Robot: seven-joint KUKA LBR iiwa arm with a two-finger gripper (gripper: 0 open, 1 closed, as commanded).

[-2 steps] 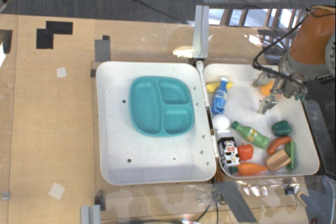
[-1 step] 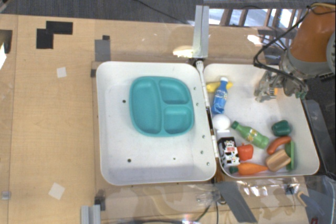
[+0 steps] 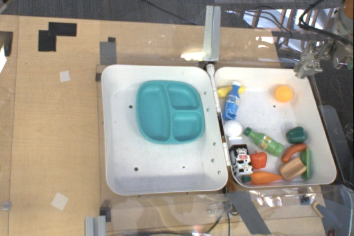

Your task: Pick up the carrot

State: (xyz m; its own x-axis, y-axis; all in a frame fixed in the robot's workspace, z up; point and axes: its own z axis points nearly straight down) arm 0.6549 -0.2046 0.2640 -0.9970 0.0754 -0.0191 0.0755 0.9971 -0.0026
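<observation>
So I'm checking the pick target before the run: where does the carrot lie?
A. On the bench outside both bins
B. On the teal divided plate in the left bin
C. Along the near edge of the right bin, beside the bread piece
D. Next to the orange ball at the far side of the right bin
C: the carrot lies along the right bin's near edge, left of the bread piece.

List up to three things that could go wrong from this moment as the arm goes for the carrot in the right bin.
1. The carrot lies against the right bin's near wall, leaving little room to close around it.
2. A red toy, a cow-patterned box and a bread-like piece crowd it, so a neighbour may be grabbed or knocked.
3. The gripper sits at the bin's far corner, so it must cross above the other toys.
</observation>
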